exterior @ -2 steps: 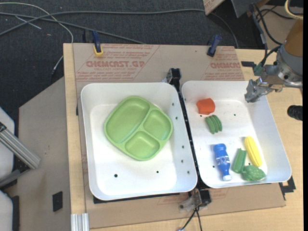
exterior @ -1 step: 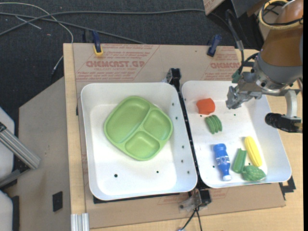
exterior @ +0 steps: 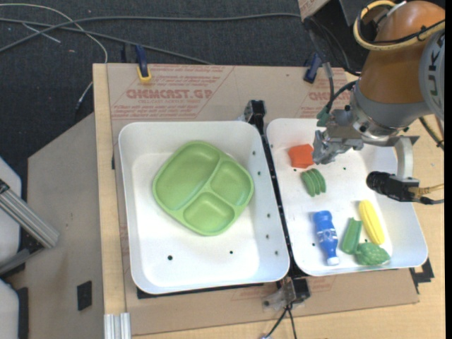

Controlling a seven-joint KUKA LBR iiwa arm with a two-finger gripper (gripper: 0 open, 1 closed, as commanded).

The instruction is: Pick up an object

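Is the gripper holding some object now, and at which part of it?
It cannot be told: the gripper hangs beside the orange block in the right white bin, nothing seen between it.

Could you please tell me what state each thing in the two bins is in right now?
Green plate: right way up in left bin, nothing on it.
Orange block: beside gripper, not lifted.
Green pod: lying flat.
Blue bottle: on its side.
Corn: lying flat.
Broccoli: resting near right bin's corner.

The grey arm (exterior: 395, 62) reaches in from the right, pincer (exterior: 326, 154) pointing down.
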